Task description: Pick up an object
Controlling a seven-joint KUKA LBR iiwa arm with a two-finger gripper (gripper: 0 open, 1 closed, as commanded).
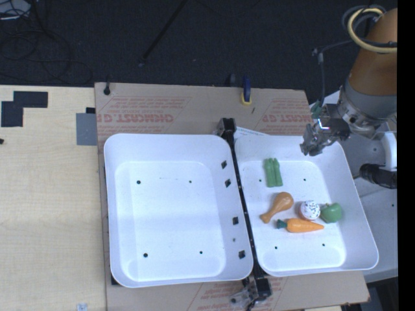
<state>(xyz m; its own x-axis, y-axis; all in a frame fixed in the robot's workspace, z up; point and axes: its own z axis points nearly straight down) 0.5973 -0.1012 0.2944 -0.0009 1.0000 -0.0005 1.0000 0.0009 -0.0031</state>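
1. Hovering: tool (313, 141) at upper right of frame, over right bin (363, 238) top edge; open or closed, can't tell.
2. Right bin centre-right cluster: green block (273, 172), toy drumstick (278, 207), white ball (310, 209), toy carrot (302, 225), green piece (332, 212).

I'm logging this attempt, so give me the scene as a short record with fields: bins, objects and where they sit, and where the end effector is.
bins: left bin and right bin, side by side
right bin contents: green block, toy drumstick, white ball, green pepper, carrot
grouping: ball, pepper and carrot clustered; drumstick just beside them; green block apart, toward the far side
end effector: over the right bin's far right corner, away from the objects
held: nothing seen
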